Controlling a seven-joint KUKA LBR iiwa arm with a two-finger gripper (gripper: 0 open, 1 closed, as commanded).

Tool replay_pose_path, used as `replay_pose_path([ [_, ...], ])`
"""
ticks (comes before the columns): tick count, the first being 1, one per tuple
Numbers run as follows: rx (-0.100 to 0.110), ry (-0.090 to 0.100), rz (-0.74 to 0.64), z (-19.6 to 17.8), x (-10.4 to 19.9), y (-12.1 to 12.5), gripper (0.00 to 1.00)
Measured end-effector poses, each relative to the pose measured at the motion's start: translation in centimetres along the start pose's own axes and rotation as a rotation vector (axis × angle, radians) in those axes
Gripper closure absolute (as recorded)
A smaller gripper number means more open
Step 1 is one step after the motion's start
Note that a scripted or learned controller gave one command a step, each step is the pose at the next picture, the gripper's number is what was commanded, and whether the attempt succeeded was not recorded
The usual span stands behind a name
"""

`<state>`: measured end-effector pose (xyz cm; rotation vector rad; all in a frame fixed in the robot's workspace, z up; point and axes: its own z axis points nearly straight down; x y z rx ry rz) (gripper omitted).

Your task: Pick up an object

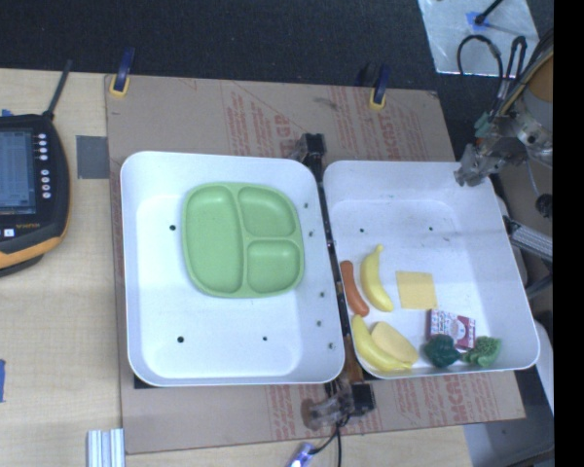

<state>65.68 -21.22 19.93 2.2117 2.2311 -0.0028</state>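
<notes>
The right bin [419,188] holds several toy foods near its front. An orange sausage [353,288] lies beside a small banana [373,278], with a yellow cheese slice [416,289] to their right. A larger banana [372,354] lies at the front edge, next to a red carton [451,326] and two broccoli pieces [443,352]. My gripper [470,170] hangs over the bin's far right corner, well away from the food, with nothing visible in it.
The left bin [156,290] carries a green divided plate [242,238]. A tablet controller [15,188] lies at the bench's left edge. Clamps [377,86] pin the cardboard sheet at the back. Cables and arm parts [521,115] crowd the right side.
</notes>
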Motion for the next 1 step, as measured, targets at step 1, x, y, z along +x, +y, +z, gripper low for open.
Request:
replay_pose_path([
  [1, -0.003, 0.001, 0.004, -2.42, 0.01, -0.02, 1.00],
])
